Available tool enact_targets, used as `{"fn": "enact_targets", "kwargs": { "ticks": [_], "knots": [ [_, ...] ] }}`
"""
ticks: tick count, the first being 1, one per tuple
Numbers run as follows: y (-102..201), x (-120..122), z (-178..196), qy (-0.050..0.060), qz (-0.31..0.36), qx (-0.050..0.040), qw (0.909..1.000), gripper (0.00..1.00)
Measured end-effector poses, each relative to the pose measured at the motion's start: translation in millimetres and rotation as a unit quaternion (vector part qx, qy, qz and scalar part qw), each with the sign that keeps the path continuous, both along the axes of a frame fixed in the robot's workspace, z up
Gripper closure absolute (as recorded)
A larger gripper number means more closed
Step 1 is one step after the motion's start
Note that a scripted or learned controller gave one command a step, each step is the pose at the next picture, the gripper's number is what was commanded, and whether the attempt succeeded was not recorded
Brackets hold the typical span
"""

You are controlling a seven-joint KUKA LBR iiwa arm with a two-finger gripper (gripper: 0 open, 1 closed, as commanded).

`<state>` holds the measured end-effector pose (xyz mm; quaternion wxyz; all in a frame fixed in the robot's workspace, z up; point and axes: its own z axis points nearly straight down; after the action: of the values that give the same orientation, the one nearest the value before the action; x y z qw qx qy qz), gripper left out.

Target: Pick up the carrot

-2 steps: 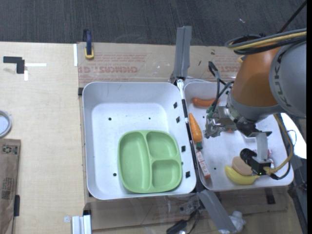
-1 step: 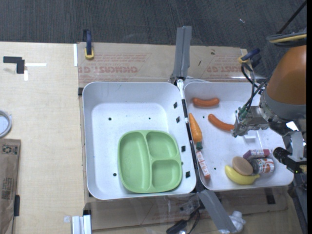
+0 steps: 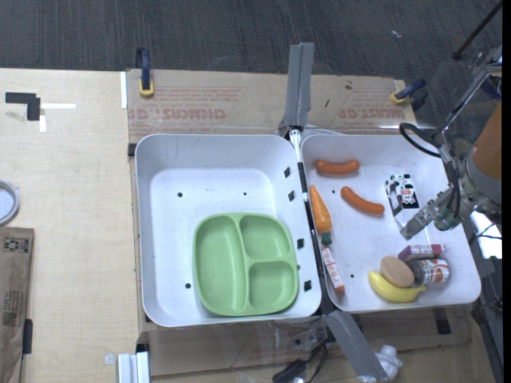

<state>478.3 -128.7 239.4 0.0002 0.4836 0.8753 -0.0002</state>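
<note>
The carrot (image 3: 320,209) is orange with a green stub at its near end. It lies lengthwise against the left wall of the right bin (image 3: 459,294). My gripper (image 3: 418,222) hovers low over the right side of that bin, well to the right of the carrot and apart from it. It sits just below a black-and-white carton (image 3: 402,192) and above a pink packet (image 3: 421,251). Nothing shows in its grasp.
Two sausages (image 3: 337,167) (image 3: 362,201) lie right of the carrot. A red packet (image 3: 331,268) lies just below the carrot. A banana (image 3: 395,289), a round bun (image 3: 397,271) and a can (image 3: 429,272) crowd the near right corner. The left bin (image 3: 160,214) holds a green divided plate (image 3: 246,263).
</note>
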Motion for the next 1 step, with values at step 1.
{"fn": "enact_targets", "kwargs": {
  "ticks": [1],
  "knots": [
    [50.9, -0.2, -46.8, 0.0, 0.025, 0.0002, 0.9997, 1.0]
  ]
}}
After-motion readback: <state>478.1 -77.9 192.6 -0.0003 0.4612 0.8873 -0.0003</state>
